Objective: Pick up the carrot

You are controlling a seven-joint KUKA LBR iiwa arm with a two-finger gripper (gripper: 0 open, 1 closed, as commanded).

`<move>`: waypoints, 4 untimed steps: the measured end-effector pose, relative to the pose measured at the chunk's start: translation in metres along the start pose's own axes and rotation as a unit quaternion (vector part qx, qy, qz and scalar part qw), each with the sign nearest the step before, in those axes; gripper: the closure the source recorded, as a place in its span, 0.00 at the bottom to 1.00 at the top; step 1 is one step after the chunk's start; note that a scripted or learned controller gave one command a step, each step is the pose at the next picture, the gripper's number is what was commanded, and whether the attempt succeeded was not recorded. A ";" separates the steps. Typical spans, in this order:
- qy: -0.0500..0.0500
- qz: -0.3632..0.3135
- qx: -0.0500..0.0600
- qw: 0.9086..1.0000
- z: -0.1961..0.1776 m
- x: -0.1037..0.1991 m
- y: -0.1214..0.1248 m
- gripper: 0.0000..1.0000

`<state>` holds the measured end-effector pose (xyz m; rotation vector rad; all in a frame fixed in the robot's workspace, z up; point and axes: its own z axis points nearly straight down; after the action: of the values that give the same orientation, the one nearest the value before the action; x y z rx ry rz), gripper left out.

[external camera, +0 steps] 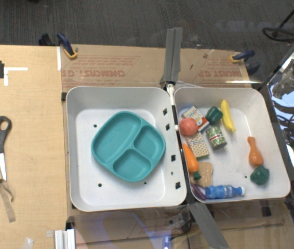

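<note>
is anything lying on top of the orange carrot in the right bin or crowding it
Nothing lies on the orange carrot. It is hemmed in: white bin wall to its left, patterned box to its right, red ball above, tan bread slice below.

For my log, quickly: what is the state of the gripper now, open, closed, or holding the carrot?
Gripper: cannot be told. The carrot lies in the right bin, by its left wall.

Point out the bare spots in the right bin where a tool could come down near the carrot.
The right bin is bare in a patch bordered by the can, the banana, the orange gourd-shaped toy and the water bottle. The carrot is crowded: it lies along the left wall, beside the cracker box, below the red ball.
</note>
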<state>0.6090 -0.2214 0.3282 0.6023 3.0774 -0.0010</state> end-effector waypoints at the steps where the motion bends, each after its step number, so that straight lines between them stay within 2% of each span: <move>1: -0.001 -0.245 -0.001 0.970 -0.016 -0.041 0.017 1.00; 2: 0.001 -0.412 -0.002 0.911 0.002 -0.047 0.020 1.00; 3: 0.001 -0.539 -0.002 0.842 0.033 0.001 0.000 1.00; 4: 0.000 -0.684 -0.002 0.730 -0.023 0.041 -0.017 1.00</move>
<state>0.5644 -0.2212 0.3513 -1.6661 2.6579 0.0005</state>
